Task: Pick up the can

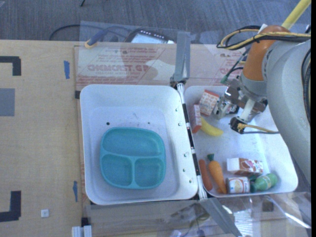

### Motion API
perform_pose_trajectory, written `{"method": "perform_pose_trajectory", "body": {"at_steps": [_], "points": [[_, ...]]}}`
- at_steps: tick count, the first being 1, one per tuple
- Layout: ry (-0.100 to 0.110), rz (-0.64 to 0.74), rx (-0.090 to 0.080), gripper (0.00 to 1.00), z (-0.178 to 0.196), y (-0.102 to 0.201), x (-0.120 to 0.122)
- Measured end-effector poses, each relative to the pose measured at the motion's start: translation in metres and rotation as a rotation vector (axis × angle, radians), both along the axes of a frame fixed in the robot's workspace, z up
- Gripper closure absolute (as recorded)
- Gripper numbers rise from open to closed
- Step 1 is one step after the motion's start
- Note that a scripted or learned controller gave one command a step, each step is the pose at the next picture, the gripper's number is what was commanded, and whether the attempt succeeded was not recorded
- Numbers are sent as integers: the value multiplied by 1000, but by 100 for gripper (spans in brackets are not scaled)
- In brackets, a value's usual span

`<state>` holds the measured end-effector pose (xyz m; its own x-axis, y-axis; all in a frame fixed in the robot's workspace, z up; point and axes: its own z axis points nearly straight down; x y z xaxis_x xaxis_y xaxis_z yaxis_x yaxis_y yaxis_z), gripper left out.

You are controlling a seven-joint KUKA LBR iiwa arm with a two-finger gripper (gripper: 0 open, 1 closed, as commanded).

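Can [238, 184]: lying on its side at the right bin's [289, 154] 6 o'clock, long axis running 3-to-9.
Gripper [223, 107]: hovering at 12 o'clock; finger state cannot be told.

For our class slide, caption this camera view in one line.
Arm's gripper hovers over the right bin; the can lies near its front edge.

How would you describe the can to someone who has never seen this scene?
Look in the right white bin, along its near edge. The can lies there on its side between the carrot and a green item. It alone is a short cylinder with an orange label.
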<state>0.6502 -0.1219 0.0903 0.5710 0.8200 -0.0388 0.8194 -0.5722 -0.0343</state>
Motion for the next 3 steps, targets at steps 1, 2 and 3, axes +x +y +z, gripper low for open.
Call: {"method": "perform_pose_trajectory", "body": {"at_steps": [1,2,3], "points": [[-14,7,14,100,10,10,5],[-51,-218,6,100,206,40,17],[-46,188,18,100,167,86,-32]]}}
